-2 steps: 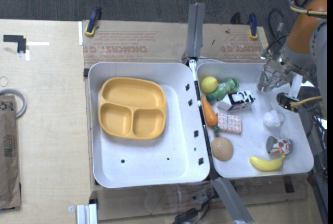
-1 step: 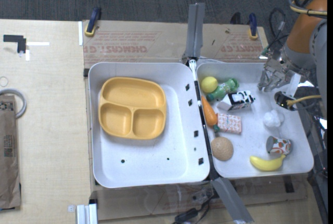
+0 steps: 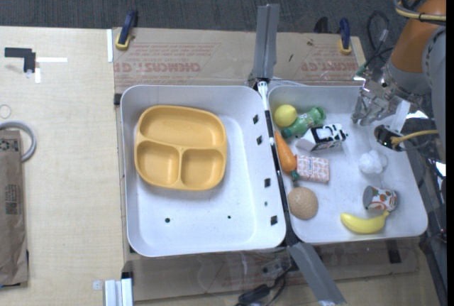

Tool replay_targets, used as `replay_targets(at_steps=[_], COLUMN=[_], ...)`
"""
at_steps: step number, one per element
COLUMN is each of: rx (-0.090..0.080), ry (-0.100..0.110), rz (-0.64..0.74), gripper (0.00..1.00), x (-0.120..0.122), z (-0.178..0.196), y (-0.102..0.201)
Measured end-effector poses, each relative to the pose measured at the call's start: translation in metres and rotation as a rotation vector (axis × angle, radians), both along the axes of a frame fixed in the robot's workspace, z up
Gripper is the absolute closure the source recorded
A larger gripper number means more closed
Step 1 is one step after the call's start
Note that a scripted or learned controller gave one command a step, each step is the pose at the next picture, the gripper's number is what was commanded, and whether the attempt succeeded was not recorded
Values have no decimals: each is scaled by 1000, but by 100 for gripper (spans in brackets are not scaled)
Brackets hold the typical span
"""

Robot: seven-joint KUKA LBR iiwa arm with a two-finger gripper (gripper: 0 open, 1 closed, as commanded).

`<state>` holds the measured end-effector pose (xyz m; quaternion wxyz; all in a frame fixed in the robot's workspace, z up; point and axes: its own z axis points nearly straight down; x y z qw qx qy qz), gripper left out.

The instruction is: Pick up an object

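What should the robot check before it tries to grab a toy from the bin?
1. Something to pick in the right bin: ok. It holds a banana, lemon, carrot, brown ball and more.
2. Gripper over that bin: ok, it sits above the far right corner.
3. Gripper carrying nothing: cannot tell, the view is too small there.
4. Easy target with room around it: ok, the banana lies near the front edge, with a small cup just behind it.
5. Crowded spots to avoid: not ok, the lemon, carrot and green toy are bunched by the divider.
6. Yellow tray out of the way: ok, it rests in the left bin.
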<state>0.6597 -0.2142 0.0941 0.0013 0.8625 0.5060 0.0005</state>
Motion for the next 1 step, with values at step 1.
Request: replay_targets(at_steps=[1], rx=[2], ry=[0], rz=[-69], gripper=[100], x=[0], z=[0], y=[3])
